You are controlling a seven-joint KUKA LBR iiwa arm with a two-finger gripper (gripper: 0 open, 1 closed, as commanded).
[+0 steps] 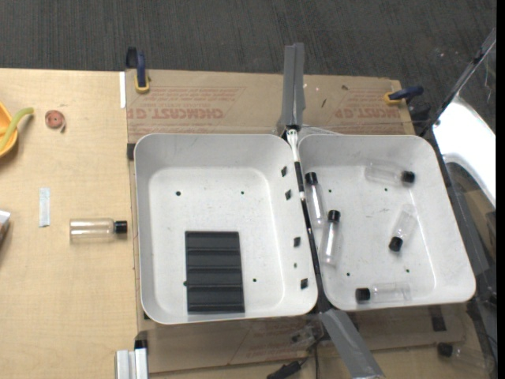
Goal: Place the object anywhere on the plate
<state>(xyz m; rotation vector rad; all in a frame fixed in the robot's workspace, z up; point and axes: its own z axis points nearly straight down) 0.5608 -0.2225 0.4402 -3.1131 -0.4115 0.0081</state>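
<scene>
Barely visible: clear vials (black-capped) in right bin; hand state cannot tell.

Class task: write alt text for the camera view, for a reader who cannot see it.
Two shallow white bins sit side by side on cardboard: the left bin holds a dark ribbed plate, and the right bin holds five clear vials with black caps. A sixth vial lies on the wooden bench to the left.
</scene>
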